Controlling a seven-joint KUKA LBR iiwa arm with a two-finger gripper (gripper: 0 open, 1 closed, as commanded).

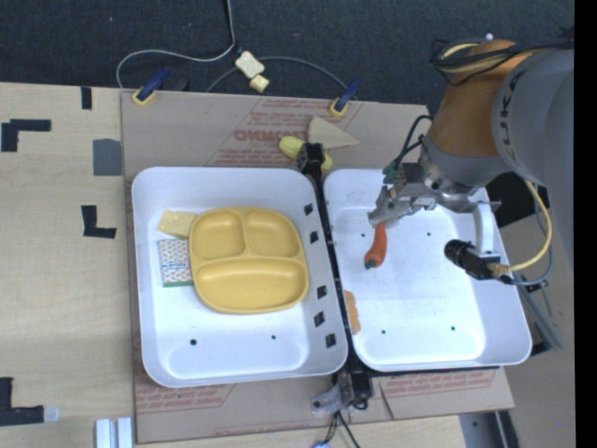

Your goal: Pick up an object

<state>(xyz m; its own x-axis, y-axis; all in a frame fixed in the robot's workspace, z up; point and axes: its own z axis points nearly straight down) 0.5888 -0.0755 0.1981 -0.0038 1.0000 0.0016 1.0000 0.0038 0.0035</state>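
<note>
An orange carrot-shaped piece (376, 247) lies in the right bin (438, 329), near its upper left part, pointing down and slightly left. My gripper (388, 209) hangs just above the carrot's top end, at or very close to it. The arm's grey and orange body reaches in from the upper right. I cannot make out whether the carrot's top end is held. A yellow divided plate (248, 259) rests in the left bin (233, 353).
Beside the plate's left edge lie a pale yellow flat piece (174, 222) and a small patterned box (173, 261). A small tan scrap (352, 311) sits against the right bin's left wall. A black cable fitting (466, 255) hangs over that bin's right side.
</note>
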